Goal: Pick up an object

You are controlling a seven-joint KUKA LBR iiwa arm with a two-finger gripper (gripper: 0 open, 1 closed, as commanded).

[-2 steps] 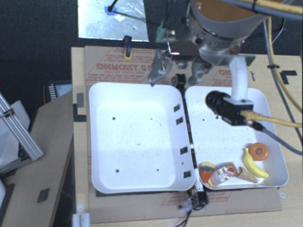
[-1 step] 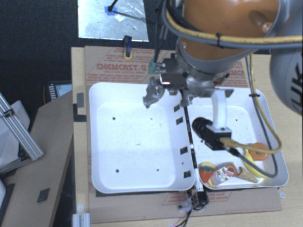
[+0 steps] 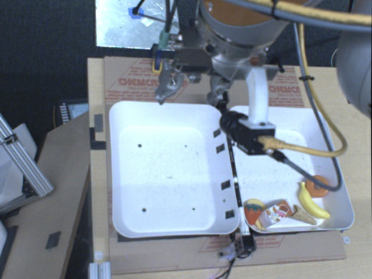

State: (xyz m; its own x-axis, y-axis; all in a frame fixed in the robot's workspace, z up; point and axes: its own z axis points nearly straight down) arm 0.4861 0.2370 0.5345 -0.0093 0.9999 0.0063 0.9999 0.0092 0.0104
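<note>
Five small objects lie clustered in the right bin, at its five-o'clock corner. A yellow banana curves lengthwise, with an orange round fruit just beside it at its one-o'clock end. At the banana's eight o'clock rests a tan cone-shaped piece. Next to that, toward nine o'clock, sits a small white and red packet, and a round orange-red fruit with a green top touches the packet's far side, close to the wall between the bins. None of these is lifted; all rest on the bin floor.

The arm enters from three o'clock and hangs high over the twelve-o'clock side of the bench, its broad grey and orange wrist looming near the camera. The gripper points downward over the twelve-o'clock rim of the left bin, well apart from the cluster. Its grey fingers appear close together with nothing between them. A black box with a yellow cable hangs over the right bin's eleven-o'clock part.

Counted: two white bins, one banana, two orange fruits, one cone, one packet, one arm.
</note>
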